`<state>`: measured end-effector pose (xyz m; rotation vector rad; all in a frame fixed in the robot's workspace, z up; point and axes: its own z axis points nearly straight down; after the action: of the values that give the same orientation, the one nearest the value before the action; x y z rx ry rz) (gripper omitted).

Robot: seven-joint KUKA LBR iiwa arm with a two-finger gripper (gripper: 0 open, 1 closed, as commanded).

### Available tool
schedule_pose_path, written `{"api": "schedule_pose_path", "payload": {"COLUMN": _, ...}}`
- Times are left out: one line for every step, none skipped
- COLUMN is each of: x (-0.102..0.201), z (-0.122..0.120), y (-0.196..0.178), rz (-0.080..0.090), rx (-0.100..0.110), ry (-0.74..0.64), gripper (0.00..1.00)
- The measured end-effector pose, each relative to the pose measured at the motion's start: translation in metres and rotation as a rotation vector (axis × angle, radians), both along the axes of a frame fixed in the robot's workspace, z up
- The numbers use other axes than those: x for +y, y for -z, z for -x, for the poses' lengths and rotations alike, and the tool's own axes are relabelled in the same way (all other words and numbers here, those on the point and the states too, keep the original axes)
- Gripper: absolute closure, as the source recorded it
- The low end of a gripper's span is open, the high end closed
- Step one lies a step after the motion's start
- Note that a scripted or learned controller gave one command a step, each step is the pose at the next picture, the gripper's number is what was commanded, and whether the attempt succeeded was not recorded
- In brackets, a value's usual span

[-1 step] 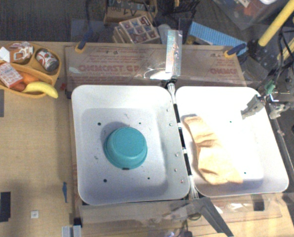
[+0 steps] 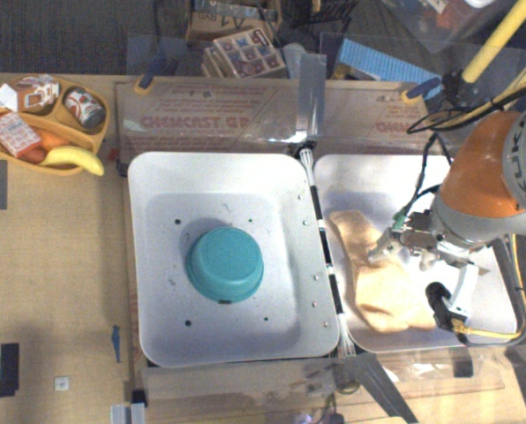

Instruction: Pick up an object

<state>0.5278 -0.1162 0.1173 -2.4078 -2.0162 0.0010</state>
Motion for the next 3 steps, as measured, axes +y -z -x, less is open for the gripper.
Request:
{"api": "schedule_pose_path", "payload": {"x": 0.006, "z": -0.039, "y": 0.026, "rz": 0.003, "rx": -0.014, "ry": -0.157, "gripper": 0.00}}
{"api": "schedule_pose_path", "payload": {"x": 0.014, "z": -0.097, "y": 0.026, "rz": 0.004, "rx": -0.015, "ry": -0.214, "gripper": 0.00}}
{"api": "schedule_pose_path", "payload": {"x": -0.065, "z": -0.074, "y": -0.064, "rz": 0.002, "rx": -0.004, "ry": -0.228, "gripper": 0.00}}
